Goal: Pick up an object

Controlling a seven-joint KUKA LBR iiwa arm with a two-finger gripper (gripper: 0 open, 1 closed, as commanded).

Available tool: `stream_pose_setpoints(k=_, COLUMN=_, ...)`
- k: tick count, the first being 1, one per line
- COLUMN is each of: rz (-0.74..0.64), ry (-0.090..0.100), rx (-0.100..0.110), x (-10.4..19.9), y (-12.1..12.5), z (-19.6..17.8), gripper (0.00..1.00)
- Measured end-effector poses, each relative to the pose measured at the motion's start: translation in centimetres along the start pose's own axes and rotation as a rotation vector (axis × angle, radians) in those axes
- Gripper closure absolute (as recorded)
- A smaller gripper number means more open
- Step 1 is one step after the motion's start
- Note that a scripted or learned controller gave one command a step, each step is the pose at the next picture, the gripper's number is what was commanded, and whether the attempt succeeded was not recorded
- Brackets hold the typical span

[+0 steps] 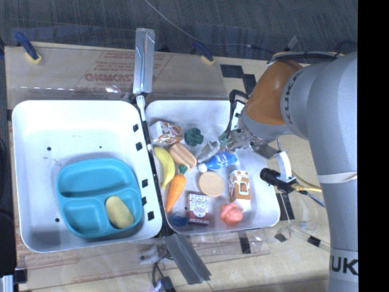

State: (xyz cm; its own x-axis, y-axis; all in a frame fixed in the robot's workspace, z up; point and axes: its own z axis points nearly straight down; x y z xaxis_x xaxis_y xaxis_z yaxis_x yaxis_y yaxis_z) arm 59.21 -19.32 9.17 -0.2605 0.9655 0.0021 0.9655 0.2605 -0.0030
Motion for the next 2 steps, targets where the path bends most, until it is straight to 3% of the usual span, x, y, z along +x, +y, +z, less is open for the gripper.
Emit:
stream_pose_setpoints(k=1, rz=-0.137, ry=0.0, rx=0.0, x=-0.1, y=-2.0, z=0.0, gripper=0.0)
stream_pose_setpoints(k=2, rz=-0.129, ry=-0.009, rx=-0.011, x=-2.1, y=0.8, z=-10.7, gripper=0.0)
